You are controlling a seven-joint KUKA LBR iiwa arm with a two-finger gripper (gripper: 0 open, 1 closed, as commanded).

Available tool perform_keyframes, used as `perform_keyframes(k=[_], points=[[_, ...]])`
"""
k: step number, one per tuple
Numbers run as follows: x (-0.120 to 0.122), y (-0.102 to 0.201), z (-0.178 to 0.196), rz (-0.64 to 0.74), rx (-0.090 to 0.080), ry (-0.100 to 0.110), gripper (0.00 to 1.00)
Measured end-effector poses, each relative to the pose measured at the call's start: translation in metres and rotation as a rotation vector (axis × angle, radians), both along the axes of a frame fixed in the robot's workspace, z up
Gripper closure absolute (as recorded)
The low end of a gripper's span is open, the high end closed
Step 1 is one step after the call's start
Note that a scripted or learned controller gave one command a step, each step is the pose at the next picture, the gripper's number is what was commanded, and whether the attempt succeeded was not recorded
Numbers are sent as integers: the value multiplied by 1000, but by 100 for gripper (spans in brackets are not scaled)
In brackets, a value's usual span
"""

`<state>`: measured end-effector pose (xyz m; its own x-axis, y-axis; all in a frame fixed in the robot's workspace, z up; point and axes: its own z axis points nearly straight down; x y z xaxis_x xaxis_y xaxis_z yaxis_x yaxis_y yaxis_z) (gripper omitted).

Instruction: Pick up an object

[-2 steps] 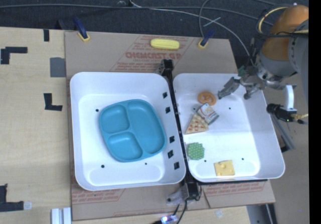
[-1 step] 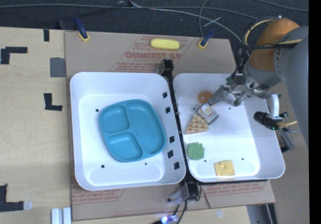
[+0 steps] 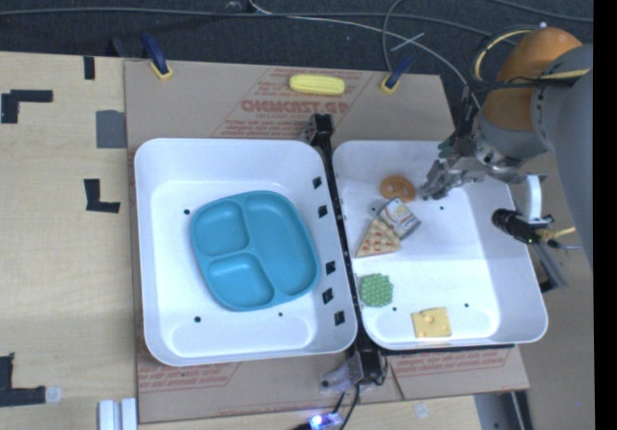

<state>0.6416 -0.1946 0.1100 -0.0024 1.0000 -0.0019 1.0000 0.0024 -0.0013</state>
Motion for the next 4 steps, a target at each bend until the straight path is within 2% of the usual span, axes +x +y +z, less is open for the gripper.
perform_keyframes(k=[2, 3, 4], points=[[3, -8, 105, -1, 1, -6, 100], [-17, 40, 116, 1, 2, 0, 100], [-42, 87, 104, 2, 3, 2, 100]])
